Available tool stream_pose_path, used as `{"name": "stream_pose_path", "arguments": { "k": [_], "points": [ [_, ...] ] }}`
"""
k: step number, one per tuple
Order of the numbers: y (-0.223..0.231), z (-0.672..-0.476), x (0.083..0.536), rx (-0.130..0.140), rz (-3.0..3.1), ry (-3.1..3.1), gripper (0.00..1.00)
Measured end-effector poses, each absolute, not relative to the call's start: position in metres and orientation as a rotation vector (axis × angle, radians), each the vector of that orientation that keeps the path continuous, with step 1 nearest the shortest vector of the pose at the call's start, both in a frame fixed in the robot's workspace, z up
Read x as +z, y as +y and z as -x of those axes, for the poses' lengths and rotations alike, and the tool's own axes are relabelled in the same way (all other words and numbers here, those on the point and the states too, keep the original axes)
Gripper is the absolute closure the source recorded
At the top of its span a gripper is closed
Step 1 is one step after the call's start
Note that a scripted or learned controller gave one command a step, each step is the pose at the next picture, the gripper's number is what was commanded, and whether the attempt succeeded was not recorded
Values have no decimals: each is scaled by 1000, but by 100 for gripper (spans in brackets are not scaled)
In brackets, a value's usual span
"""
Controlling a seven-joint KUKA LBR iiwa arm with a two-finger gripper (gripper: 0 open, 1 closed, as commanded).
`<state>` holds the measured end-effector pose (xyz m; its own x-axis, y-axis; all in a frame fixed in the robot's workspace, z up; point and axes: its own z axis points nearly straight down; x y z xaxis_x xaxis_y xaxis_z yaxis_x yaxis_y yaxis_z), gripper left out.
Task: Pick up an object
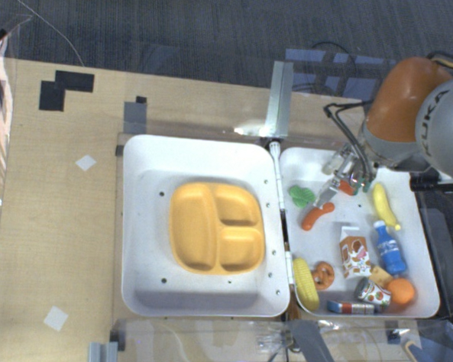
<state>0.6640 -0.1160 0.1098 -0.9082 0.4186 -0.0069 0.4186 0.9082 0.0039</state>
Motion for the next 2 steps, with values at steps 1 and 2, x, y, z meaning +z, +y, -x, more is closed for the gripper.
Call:
{"name": "stream_pose_path", "arguments": {
  "k": [1,2],
  "points": [
    [-99,-636,99,4,-1016,2965,0],
    [-91,-610,89,4,-745,3038,0]
  ]
}}
